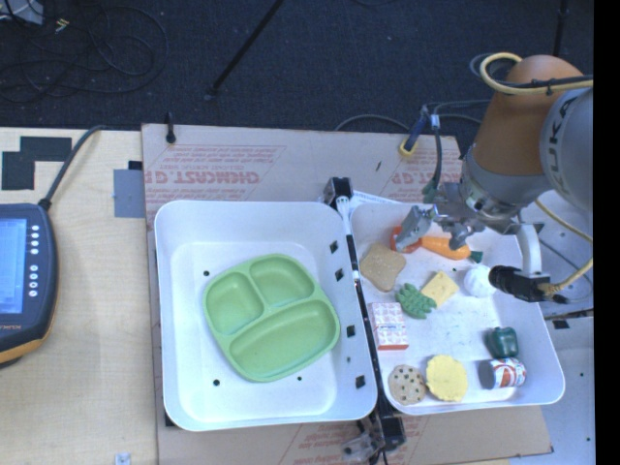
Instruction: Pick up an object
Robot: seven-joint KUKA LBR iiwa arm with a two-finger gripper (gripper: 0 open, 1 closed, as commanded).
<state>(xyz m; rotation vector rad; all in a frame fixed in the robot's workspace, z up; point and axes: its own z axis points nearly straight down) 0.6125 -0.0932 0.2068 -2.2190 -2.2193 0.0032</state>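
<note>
While the arm (528, 134) leans in from the right, its orange band sits high over the far corner of the right bin (542, 395) and its grey wrist tips downward toward the bin's upper part. At its end, the gripper (438, 227) hangs low with its two fingers spread apart, one toward the left near a small red piece and one on the right, just above the orange carrot (444, 247). Nothing sits between the fingers; the carrot lies on the bin floor beneath them, beside a slice of bread (383, 266). Nearer to me in the same bin are a green leafy toy (416, 301), a yellow cheese wedge (441, 288), a red-and-white card (388, 325), a chocolate-chip cookie (407, 384), a round yellow disc (447, 378), a dark green cup (502, 341) and a small can (503, 374) on its side. Over in the left bin (184, 231) rests a green divided plate (271, 316).
</note>
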